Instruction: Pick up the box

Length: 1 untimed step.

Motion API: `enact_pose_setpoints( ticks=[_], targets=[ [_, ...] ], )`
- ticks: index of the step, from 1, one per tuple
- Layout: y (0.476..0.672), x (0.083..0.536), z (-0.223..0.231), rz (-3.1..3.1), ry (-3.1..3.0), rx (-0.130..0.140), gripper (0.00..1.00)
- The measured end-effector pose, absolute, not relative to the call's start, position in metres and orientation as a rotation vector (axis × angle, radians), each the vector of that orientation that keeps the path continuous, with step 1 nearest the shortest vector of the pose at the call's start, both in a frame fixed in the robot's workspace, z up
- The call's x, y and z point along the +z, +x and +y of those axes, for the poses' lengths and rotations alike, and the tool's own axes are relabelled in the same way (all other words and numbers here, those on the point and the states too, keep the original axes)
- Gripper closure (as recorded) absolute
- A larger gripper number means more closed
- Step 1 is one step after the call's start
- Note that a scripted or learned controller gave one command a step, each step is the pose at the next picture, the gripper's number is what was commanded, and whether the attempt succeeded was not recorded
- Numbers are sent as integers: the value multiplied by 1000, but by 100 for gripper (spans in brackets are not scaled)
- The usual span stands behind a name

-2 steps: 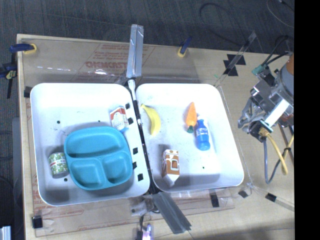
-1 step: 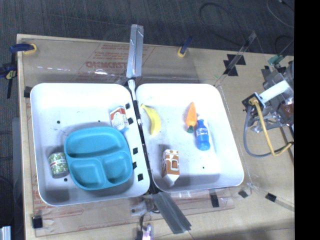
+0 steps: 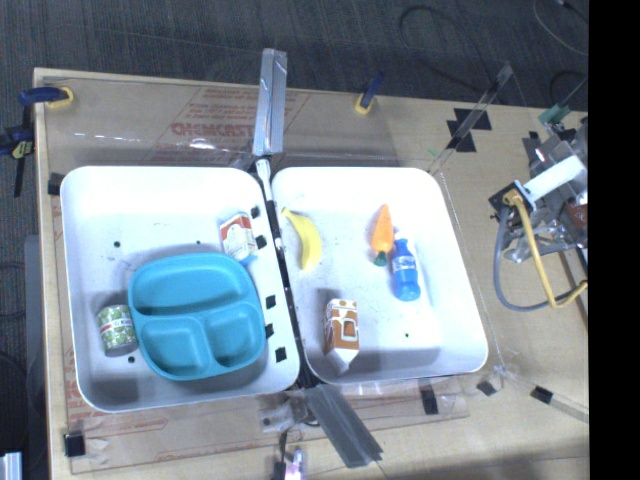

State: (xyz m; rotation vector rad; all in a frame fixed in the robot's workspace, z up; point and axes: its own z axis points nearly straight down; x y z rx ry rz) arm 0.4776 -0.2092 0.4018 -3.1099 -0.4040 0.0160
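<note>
Box sits untouched in the right bin

Box (image 3: 341, 330) stands upright near the front edge of the right bin (image 3: 455, 268), well apart from my claw (image 3: 520, 230), which hangs out past the bin's right rim over the bench. Whether my claw is spread or pressed together, I cannot tell. Banana (image 3: 303, 238) lies by the divider; carrot (image 3: 381, 231) and blue bottle (image 3: 404, 270) touch mid-bin.
</note>
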Motion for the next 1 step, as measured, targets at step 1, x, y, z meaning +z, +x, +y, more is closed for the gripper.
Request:
enact_pose_setpoints(
  ticks=[1],
  targets=[
    [478, 411, -208, -419, -3105, 25, 100]
  ],
)
